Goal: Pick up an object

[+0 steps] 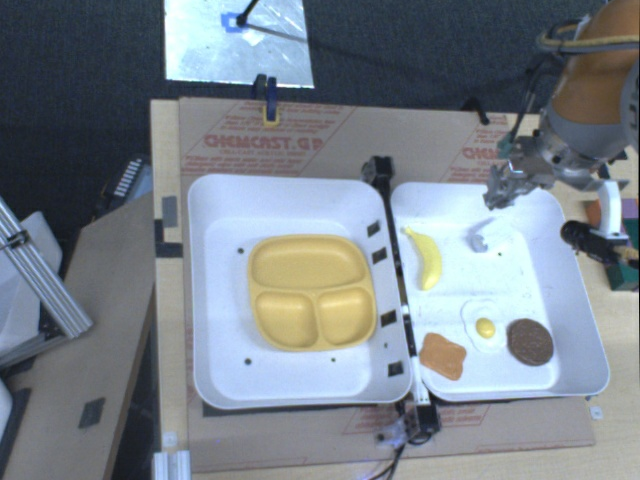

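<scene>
Hand (pixel 500 194) and fingers blur into a small grey cluster above the far edge of the right bin (pixel 575 313), and whether they are apart or together cannot be told; nothing is visible between them. Part of the arm (pixel 590 78) is cut off by the frame's upper right corner, its orange band showing at the top, and it slants down and leftward to the wrist. A small grey object (pixel 479 238) lies on the bin floor just below the hand, too indistinct to identify. Clearer in the same bin are a banana (pixel 427 258), a fried egg (pixel 484 325), a brown round patty (pixel 530 341) and an orange piece (pixel 443 355). On the counter, the left bin (pixel 215 258) holds a yellow divided tray (pixel 308 290).
</scene>
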Available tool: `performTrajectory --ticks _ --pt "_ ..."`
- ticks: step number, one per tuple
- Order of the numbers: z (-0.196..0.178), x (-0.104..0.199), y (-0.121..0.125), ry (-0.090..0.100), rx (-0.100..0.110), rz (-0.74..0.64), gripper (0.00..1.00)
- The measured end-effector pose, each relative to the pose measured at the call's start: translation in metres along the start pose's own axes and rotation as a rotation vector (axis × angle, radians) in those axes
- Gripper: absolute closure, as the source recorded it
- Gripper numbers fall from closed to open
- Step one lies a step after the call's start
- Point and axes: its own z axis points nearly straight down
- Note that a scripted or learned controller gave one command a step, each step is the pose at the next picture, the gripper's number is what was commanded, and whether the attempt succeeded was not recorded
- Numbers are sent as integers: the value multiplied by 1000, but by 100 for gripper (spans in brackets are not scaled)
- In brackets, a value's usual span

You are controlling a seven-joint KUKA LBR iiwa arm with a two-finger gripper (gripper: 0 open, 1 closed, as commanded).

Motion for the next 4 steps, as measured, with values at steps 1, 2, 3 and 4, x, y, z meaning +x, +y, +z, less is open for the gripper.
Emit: performTrajectory --ticks 1,2,3,4 --pt "-6 49 -29 2 0 -2 100" --pt "-7 99 -59 2 1 -3 100" --pt "-8 149 -85 2 1 -3 100" --pt "15 189 -102 1 0 -1 100"
